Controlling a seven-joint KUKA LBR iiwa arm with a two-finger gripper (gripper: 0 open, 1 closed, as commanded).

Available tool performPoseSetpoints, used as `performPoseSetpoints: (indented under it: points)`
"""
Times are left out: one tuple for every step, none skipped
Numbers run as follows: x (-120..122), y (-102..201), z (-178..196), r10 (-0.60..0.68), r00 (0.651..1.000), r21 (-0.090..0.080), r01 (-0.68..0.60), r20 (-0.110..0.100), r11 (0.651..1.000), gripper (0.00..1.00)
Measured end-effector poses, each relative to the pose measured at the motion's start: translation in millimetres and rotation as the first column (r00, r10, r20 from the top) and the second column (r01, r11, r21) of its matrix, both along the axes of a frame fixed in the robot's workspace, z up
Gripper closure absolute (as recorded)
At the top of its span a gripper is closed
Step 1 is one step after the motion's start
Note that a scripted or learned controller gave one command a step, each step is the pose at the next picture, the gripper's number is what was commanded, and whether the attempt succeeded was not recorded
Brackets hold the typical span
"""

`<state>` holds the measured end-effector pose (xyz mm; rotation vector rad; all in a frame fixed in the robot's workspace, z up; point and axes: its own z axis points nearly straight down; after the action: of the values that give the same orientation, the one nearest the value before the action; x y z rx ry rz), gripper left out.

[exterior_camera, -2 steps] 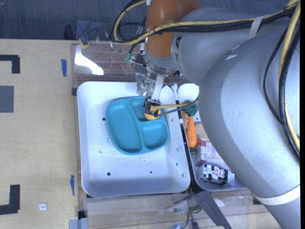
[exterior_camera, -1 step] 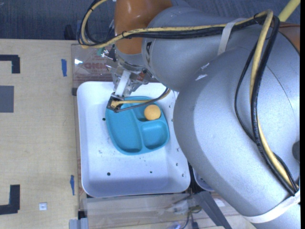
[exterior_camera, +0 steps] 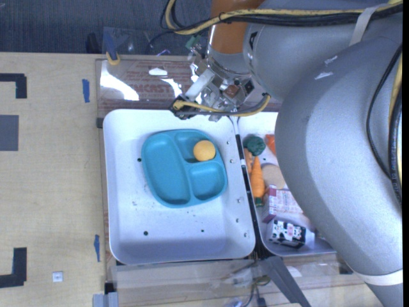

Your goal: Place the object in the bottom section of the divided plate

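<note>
- We've got the blue divided plate [exterior_camera: 182,169] sitting in the left white bin [exterior_camera: 128,222], roughly in the middle of it.
- The task's thing looks like a small orange ball [exterior_camera: 204,150]. It's resting on the plate, in the upper right compartment as the camera sees it, right up against the ridge that splits the sections.
- The end effector [exterior_camera: 214,98] is up at the far rim of the left bin, above the ball in the frame and a touch to the right. It's apart from the ball, not touching it, and nothing sits between it and the plate.
- Honestly we can't tell how the end effector is set, since the cables and the wrist hardware clutter that spot too much.
- The right bin [exterior_camera: 281,248] is mostly hidden under the big grey arm [exterior_camera: 345,146]. What we can see in there: a toy carrot [exterior_camera: 256,179], something dark green [exterior_camera: 254,144] just above it, and a small black-and-white packet [exterior_camera: 287,233] near the front.
- Both bins sit on the light wooden desk [exterior_camera: 51,171].
</note>
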<state>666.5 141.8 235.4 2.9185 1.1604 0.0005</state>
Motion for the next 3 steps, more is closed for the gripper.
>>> performPoseSetpoints:
  points:
    - [-14,37,-26,-0.261,0.965,0.0,0.261,-0.005,0.965,1.0]
    - [-59,62,114,-0.137,0.991,0.008,0.137,0.007,0.991,1.0]
    - [-21,15,75,-0.531,0.847,-0.002,0.531,-0.002,0.847,1.0]
